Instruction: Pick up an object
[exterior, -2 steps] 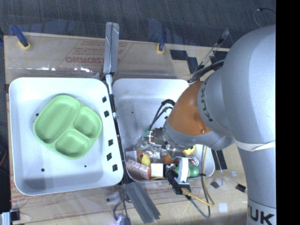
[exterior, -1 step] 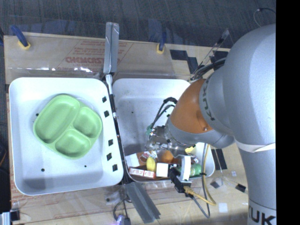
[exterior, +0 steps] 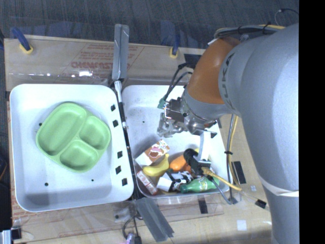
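The arm [exterior: 254,100] reaches in over the right bin [exterior: 137,98], a green divided plate [exterior: 74,135] lying in the left bin [exterior: 20,136] beside it. The gripper [exterior: 167,127] hangs above the right bin's bare middle; whether it is shut or spread I cannot tell.

The pickable things crowd the right bin's near end — a small carton [exterior: 155,153], a banana [exterior: 157,168], an orange [exterior: 177,162], a green bottle [exterior: 197,186]. The banana looks the best bet: light, probably plastic, stiff but slick and curved — best pinched across its middle. The carton would likely crush under a hard squeeze, and the round orange could roll.
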Robot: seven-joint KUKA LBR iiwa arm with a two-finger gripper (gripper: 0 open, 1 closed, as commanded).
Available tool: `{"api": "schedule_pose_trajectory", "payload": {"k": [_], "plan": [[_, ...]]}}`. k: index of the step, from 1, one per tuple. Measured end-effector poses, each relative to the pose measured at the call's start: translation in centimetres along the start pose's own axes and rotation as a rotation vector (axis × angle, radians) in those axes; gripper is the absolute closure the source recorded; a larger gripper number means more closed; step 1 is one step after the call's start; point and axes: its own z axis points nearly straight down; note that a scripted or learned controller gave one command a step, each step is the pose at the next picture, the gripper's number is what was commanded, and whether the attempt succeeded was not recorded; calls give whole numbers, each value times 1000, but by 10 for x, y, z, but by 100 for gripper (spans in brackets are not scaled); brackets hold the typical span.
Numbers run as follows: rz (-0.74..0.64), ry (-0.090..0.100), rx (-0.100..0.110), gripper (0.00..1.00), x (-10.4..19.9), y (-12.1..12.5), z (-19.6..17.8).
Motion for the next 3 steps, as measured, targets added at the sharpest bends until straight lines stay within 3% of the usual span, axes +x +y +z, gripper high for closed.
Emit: {"api": "schedule_pose_trajectory", "payload": {"k": [1, 2, 3], "plan": [[0, 0, 1, 0, 0, 0, 0], [-163, 4, -22, 0, -54, 0, 107], [-165, 9, -39, 0, -77, -15, 112]]}}
